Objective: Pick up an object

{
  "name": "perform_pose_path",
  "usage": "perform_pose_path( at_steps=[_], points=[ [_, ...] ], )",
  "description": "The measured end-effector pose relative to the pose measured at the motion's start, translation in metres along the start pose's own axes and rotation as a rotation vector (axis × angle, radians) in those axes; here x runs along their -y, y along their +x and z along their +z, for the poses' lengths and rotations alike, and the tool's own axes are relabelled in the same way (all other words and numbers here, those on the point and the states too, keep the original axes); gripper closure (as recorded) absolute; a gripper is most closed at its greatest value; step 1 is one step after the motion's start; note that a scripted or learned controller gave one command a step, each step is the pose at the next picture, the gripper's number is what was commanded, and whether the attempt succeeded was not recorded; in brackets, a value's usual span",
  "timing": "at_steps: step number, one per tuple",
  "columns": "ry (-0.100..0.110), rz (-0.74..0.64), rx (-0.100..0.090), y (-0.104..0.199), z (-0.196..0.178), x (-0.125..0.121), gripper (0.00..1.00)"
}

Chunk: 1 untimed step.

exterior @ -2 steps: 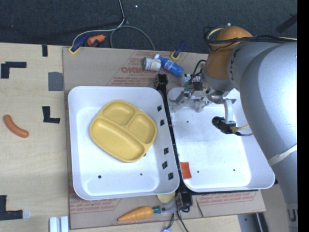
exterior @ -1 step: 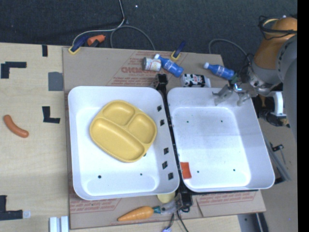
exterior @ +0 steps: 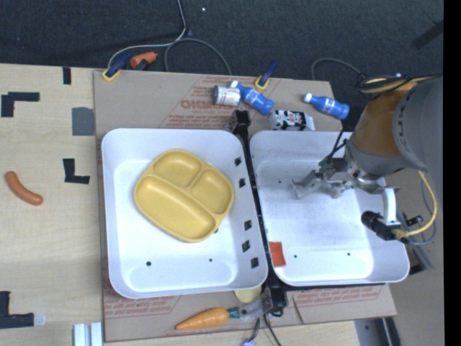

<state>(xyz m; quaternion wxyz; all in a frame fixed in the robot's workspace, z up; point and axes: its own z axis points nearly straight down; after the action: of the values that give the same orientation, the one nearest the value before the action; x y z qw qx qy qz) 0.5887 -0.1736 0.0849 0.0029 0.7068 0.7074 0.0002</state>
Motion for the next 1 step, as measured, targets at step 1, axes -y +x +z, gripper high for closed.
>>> perform_pose_path(
  at_steps=[1],
  points=[
    [-0.001,-0.007,-0.003,0.0727,-0.0014,-0.0436,0.0]
  ],
)
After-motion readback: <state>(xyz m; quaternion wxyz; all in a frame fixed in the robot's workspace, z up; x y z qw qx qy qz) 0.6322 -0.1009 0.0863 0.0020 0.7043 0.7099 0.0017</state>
